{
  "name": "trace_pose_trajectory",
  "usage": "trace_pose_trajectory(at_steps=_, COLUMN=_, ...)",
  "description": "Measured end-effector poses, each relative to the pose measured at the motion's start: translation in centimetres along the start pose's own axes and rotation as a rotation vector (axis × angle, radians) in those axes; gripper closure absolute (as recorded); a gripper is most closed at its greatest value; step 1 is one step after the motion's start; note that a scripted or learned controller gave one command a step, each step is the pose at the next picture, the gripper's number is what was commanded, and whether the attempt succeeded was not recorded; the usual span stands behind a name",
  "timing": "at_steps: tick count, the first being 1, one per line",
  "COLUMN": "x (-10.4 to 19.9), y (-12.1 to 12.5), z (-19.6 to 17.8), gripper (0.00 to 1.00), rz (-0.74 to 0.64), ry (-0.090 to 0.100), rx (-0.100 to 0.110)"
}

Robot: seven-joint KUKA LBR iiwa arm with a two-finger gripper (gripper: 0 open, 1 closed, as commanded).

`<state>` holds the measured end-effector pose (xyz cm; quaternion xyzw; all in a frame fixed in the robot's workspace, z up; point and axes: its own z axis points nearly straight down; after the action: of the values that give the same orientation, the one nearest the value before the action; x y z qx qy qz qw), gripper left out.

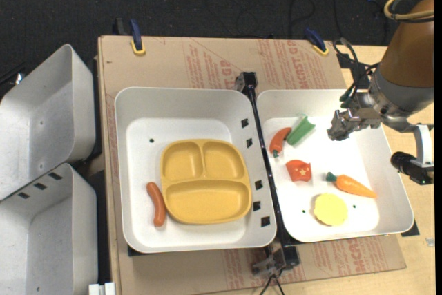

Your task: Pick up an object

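The right bin (387, 148) holds a green block (300, 130) lying against a small orange-red piece (279, 139), a red tomato-like piece (299, 170), an orange carrot (352, 184) and a yellow disc (331, 209). My gripper (340, 129) hangs over the bin's upper right part, right of the green block and above the carrot. Nothing shows between its fingers. In the left bin (131, 148) a yellow divided plate (205, 181) lies with an orange sausage (157, 204) at its left.
The bins sit side by side on a cardboard sheet (193, 62) held by clamps. Two more white bins (41, 148) stand tilted at the far left. Cables run from the arm's wrist near the right bin's upper right corner.
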<state>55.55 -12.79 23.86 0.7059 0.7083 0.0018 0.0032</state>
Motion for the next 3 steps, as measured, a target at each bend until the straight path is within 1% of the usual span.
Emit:
trace_pose_trajectory(at_steps=1, x=0.0, y=0.1, z=0.3, gripper=1.0, rz=0.001, ry=0.001, rx=0.006)
trace_pose_trajectory(at_steps=2, x=6.1, y=0.7, z=0.1, gripper=1.0, rz=-0.005, ry=0.003, rx=0.007)
trace_pose_trajectory(at_steps=3, x=11.2, y=0.4, z=1.3, gripper=1.0, rz=-0.004, ry=0.004, rx=0.009)
